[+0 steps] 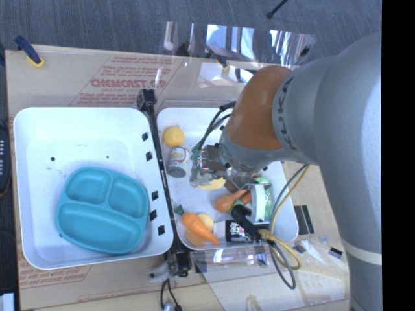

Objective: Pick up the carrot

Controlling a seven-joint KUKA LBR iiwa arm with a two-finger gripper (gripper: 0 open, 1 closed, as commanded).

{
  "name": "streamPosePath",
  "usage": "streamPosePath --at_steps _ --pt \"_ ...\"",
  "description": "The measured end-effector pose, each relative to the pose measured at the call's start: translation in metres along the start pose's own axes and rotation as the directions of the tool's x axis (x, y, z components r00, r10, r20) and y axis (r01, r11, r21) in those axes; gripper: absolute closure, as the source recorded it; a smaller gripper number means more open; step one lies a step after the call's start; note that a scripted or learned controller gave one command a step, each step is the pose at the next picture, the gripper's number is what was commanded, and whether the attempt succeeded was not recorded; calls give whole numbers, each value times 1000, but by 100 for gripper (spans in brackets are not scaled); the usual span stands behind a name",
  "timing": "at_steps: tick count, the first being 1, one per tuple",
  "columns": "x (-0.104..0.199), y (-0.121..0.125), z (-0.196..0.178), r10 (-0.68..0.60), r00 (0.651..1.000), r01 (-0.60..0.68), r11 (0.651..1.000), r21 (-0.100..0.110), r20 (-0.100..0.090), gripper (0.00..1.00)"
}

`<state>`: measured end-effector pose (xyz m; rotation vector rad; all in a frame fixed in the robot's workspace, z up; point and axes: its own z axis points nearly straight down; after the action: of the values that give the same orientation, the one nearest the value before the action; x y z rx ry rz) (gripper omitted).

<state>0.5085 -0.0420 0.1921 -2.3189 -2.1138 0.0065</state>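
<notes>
1. The grey arm (pixel 337 128) reached in from the right, and its orange band (pixel 259 105) sat over the middle of the right bin (pixel 194 116).
2. The hand (pixel 207 164) hung low inside that bin, below the band, among dark cabling. Whether it was spread or pressed together could not be told, because the wrist hid most of it.
3. The carrot (pixel 194 227) lay near the front edge of the right bin, its green top toward the divider between the bins. It lay below the hand in the view and apart from it.
4. A pale yellow round item (pixel 205 221) touched the carrot on its right side.
5. A second orange piece (pixel 231 200) lay just beside the wrist, toward the bin's right half; what it was could not be told.
6. A yellow ball (pixel 173 136) and a small tin can (pixel 177 161) stood near the divider, left of the hand.
7. A flat yellow slice (pixel 213 184) lay directly beneath the hand.
8. A green-and-white packet (pixel 262 199) and a black packet (pixel 238 230) rested at the right front of the bin.
9. The left bin (pixel 45 135) held a blue divided plate (pixel 104 209).
10. Both bins sat on the desk (pixel 84 76).
</notes>
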Motion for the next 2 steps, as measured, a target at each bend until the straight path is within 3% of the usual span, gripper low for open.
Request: streamPosePath --at_steps 1,2 --pt "-1 0 1 1 1000 -1 1000 2 1 0" --pt "-14 -32 2 -298 954 298 954 5 -2 0"
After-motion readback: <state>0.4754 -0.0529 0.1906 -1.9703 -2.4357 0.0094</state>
